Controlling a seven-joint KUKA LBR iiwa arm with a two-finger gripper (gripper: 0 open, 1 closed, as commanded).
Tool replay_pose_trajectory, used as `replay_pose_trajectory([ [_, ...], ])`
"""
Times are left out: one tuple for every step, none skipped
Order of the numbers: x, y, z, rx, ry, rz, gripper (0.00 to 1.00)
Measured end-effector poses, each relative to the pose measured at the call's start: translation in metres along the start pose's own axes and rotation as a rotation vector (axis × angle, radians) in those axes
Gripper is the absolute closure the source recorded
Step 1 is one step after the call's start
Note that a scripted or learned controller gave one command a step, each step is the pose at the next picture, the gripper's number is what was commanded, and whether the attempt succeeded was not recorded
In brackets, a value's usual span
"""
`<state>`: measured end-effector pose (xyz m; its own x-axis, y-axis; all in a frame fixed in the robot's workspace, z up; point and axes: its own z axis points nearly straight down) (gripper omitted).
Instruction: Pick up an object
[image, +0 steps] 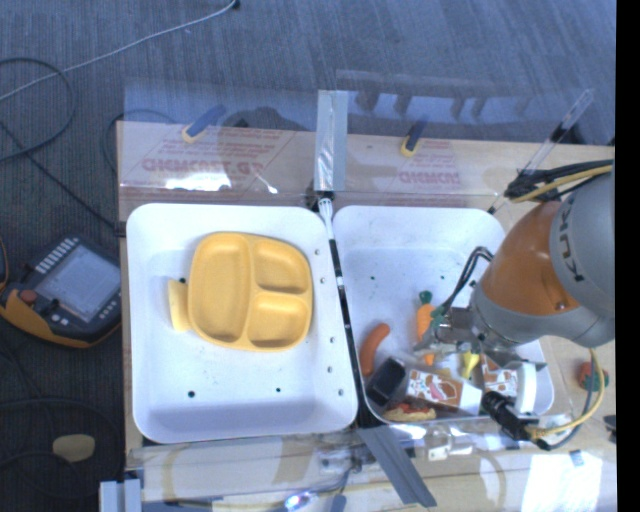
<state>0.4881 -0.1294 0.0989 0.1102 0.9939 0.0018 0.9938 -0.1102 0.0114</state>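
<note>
End effector (452, 345): low in the right bin (400, 240), grip state could not be told.
Carrot (425, 318): just left of it.
Sausage (373, 345): further left.
Yellow tray (250, 290): far left, in the other bin (150, 400).

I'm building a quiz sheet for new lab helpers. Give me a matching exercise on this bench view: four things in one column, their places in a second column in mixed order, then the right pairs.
Things:
1. yellow divided plate
2. toy carrot
3. toy sausage
4. handheld controller

Places:
A. right bin, near its left wall
B. on the floor, left of the bench
C. middle of the left bin
D. right bin, just left of the arm's wrist

Pairs: 1-C, 2-D, 3-A, 4-B
</note>
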Motion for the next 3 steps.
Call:
replay_pose_trajectory([
  [0.075, 0.045, -0.083, 0.015, -0.003, 0.001, 1.00],
  [0.075, 0.045, -0.083, 0.015, -0.004, 0.001, 0.00],
  [0.034, 0.012, 0.009, 0.002, -0.001, -0.143, 0.00],
])
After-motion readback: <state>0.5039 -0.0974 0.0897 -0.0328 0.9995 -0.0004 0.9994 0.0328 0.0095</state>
